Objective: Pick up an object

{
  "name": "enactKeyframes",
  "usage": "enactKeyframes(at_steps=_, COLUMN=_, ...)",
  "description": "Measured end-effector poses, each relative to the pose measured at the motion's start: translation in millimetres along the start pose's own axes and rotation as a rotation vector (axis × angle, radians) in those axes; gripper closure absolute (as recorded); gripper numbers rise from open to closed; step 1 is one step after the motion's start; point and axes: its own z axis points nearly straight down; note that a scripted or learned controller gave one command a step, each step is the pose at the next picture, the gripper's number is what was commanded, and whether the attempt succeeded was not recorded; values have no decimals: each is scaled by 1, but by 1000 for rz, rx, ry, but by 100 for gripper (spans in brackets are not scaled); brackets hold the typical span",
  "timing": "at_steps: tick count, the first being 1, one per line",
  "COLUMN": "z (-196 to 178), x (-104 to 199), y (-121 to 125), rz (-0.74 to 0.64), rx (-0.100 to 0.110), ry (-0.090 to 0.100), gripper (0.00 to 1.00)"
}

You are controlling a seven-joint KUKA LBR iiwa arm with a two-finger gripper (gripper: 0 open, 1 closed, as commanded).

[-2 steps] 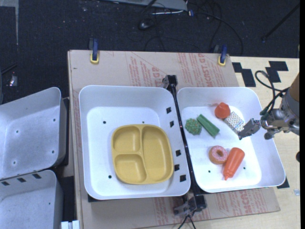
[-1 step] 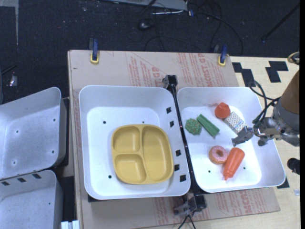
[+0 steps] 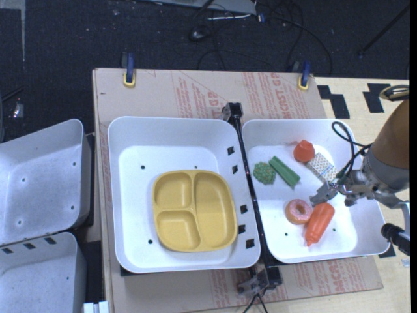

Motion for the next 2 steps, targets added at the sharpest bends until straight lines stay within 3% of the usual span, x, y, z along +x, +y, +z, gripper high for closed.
enactKeyframes(at_steps=1, z=52, x=0, y=1, rz=1, rx=-5, ry=-1, gripper=0)
enactKeyframes(at_steps=2, z=39, x=1, y=2, rz=0, rx=-8, ry=0, gripper=100)
